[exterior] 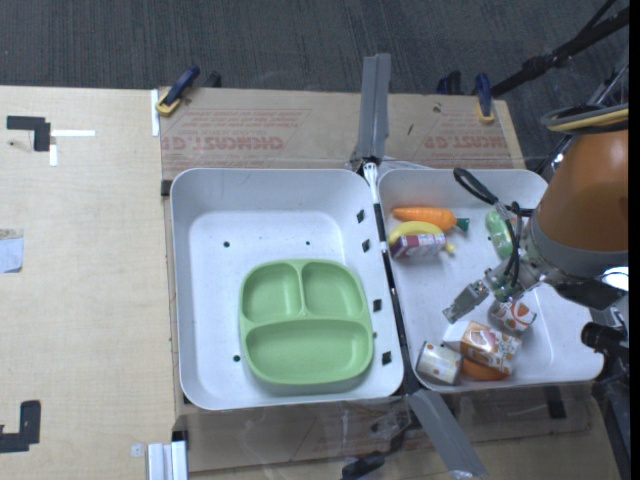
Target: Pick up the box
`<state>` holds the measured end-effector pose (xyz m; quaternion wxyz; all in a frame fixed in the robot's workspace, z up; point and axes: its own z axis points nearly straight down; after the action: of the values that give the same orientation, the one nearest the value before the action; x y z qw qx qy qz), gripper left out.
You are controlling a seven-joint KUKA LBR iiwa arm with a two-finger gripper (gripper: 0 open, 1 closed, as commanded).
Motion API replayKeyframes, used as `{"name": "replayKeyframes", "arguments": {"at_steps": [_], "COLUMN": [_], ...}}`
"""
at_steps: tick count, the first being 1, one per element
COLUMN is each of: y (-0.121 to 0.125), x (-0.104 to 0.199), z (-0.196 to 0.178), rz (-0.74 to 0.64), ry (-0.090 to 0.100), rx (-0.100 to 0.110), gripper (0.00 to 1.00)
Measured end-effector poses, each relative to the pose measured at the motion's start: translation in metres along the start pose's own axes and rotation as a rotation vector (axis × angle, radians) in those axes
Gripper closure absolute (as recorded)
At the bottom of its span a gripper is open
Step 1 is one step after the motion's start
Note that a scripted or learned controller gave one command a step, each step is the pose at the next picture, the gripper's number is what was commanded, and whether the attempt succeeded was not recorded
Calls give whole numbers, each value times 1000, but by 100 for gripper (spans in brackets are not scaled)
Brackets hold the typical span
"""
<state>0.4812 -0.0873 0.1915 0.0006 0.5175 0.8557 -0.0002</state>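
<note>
The box, orange and white, lies tilted near the front of the right bin. A smaller white and orange carton sits just behind it. My gripper hangs low over the middle of the right bin, just left of the carton and a little behind and to the left of the box. Nothing shows held in it. The grey arm with its orange band reaches in from the right and hides part of the bin's right side.
The right bin also holds a carrot, a banana, a small can, a green item, a white cylinder and an orange piece. A green divided plate lies in the left bin.
</note>
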Motion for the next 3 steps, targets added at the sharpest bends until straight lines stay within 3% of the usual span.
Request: {"name": "replayKeyframes", "arguments": {"at_steps": [1,2,3], "y": [38,11,2], "x": [-22,-17,11], "z": [1,100,0], "rz": [272,368,389], "ry": [0,1,0], "rx": [3,2,2], "gripper": [0,0,0]}}
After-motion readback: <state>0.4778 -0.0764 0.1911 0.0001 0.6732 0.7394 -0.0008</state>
